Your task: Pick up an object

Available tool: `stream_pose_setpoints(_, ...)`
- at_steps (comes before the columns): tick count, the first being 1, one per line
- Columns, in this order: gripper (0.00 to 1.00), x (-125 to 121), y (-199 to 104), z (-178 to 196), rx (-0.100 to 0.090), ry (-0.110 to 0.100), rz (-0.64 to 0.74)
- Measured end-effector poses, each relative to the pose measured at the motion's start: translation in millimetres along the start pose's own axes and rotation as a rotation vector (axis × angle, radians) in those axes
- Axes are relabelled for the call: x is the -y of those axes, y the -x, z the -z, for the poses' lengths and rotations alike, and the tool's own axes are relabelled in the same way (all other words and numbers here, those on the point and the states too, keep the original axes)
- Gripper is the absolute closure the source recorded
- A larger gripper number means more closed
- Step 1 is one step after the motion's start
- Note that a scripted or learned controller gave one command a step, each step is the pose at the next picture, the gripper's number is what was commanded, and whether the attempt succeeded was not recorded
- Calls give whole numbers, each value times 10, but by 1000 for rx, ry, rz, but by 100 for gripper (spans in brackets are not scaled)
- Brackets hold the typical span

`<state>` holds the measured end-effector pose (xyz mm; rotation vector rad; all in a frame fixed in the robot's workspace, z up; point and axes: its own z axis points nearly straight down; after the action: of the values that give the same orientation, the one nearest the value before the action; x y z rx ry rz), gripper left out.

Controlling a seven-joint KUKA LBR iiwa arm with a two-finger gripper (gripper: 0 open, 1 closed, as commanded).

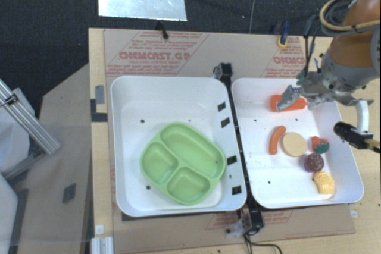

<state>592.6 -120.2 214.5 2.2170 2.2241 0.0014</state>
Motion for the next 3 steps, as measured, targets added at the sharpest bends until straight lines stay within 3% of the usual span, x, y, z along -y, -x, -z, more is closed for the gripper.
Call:
stream_pose_setpoints(1, 100, -10, 0, 112, 0, 3, 3)
stream_pose_setpoints(3, 100, 894, -991, -84, -3, -6, 5)
